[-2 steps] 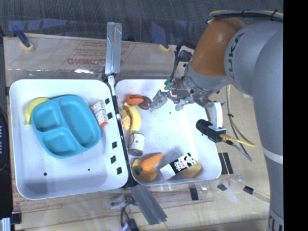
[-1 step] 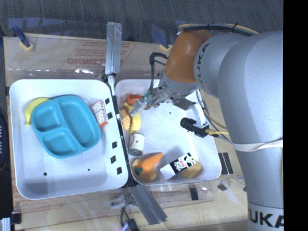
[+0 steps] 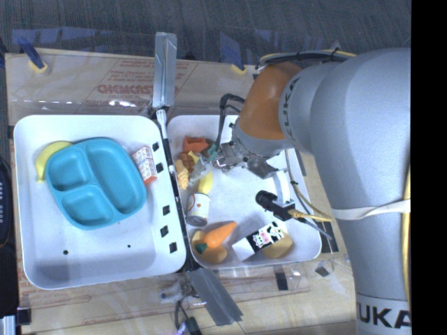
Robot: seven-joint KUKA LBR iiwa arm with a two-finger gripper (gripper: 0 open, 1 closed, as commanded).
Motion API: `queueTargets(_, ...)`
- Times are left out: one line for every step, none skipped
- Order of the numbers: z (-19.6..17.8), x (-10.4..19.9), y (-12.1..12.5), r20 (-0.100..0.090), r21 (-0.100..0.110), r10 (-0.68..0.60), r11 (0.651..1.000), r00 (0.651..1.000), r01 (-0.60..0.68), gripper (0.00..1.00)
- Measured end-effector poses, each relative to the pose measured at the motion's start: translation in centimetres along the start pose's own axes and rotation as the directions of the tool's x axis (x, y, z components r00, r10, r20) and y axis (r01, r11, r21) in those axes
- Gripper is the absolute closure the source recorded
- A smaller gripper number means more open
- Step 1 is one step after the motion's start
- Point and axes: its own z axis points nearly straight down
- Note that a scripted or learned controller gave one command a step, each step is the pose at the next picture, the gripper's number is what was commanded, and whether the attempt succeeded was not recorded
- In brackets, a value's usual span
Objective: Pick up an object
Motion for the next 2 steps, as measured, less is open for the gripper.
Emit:
queueTargets(-0.9,0.0,0.0,0.0,0.002,-0.005,1.0,1.0,0.005,1.0)
queueTargets(-10.5,6.5,5.7,0.001,-0.011,0.005,1.0,1.0,-0.005,1.0)
